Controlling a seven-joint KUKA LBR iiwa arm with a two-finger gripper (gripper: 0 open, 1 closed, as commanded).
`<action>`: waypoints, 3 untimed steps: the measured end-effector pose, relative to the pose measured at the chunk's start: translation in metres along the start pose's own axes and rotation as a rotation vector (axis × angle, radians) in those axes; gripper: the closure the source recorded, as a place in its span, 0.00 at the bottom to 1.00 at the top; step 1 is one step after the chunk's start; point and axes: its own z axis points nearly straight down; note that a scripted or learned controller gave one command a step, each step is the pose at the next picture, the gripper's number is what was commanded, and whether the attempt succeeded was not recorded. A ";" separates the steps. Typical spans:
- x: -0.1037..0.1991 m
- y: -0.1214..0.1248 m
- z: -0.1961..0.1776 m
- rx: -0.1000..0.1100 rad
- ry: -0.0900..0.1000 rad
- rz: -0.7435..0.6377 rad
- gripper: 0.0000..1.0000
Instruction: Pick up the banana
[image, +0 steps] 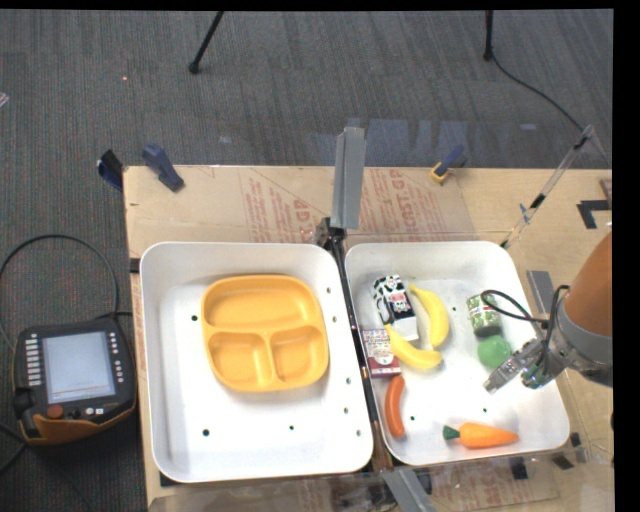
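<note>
Banana (434, 314) well left of gripper (507, 375), untouched.

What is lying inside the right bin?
The right bin holds two bananas, a cow-print carton, sausage, carrot, can and a green thing, partly covered by the hand.

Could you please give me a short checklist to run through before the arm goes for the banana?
1. Target in view: two bananas lie in the right bin; which one is meant, cannot tell.
2. Hand over a banana: not ok, it is near the bin's right side, beside the green object.
3. Banana tops uncovered: ok.
4. Room around them: not ok, the cow-print carton and small box crowd them.
5. Hand free of load: cannot tell.
</note>
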 end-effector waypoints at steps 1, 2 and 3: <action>0.000 -0.001 0.000 0.000 0.000 0.002 0.00; 0.018 0.100 0.066 -0.001 -0.002 -0.026 0.00; 0.017 0.100 0.056 -0.002 -0.001 -0.019 1.00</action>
